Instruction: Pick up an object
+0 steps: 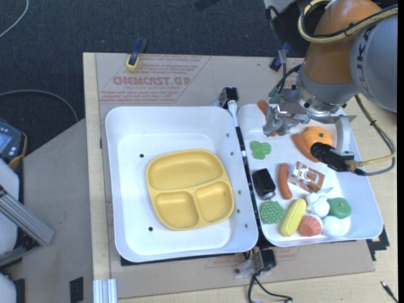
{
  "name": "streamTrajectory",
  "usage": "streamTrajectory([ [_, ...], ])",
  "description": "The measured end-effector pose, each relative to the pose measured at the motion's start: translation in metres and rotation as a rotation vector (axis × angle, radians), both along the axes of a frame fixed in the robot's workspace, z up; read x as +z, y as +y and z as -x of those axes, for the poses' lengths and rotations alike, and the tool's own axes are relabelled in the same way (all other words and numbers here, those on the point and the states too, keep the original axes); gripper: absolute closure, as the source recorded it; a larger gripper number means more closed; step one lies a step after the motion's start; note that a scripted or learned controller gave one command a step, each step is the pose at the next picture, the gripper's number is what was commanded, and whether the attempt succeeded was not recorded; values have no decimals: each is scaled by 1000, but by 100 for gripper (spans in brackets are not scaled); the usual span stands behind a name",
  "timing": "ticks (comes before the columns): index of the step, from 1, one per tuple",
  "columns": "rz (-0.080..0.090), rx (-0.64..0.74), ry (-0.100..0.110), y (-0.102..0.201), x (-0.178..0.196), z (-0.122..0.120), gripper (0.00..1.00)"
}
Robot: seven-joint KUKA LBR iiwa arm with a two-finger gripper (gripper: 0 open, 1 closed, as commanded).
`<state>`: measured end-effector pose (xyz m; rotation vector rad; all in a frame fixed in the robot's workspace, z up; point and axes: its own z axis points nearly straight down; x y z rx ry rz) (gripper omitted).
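Observation:
My gripper (276, 126) hangs over the back of the right bin (372, 214), just above and right of a small green leafy piece (259, 148). An orange fruit (310, 139) lies right beside it, partly under the wrist and a black cable part. Further forward lie a black block (263, 182), an orange sausage (285, 180), a red-and-white packet (307, 177), a green knobbly piece (272, 211), a yellow corn cob (293, 216) and a green round piece (339, 207). I see nothing held in the gripper.
The left bin (120, 137) holds a yellow divided plate (189, 188). A black clip (228, 96) sits at the back of the seam between the bins. A small orange piece (262, 106) peeks out behind the gripper. White pieces (319, 204) cluster at the right bin's front.

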<state>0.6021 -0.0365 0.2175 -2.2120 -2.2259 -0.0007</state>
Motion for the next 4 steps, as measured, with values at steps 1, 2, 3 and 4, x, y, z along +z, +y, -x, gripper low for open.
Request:
streamTrajectory([
  [1, -1, 1, 1, 63, 5, 14, 100],
  [2, 1, -1, -3, 97, 15, 18, 100],
  [3, 3, -5, 3, 106, -2, 23, 100],
  [4, 2, -5, -5, 108, 12, 26, 100],
])
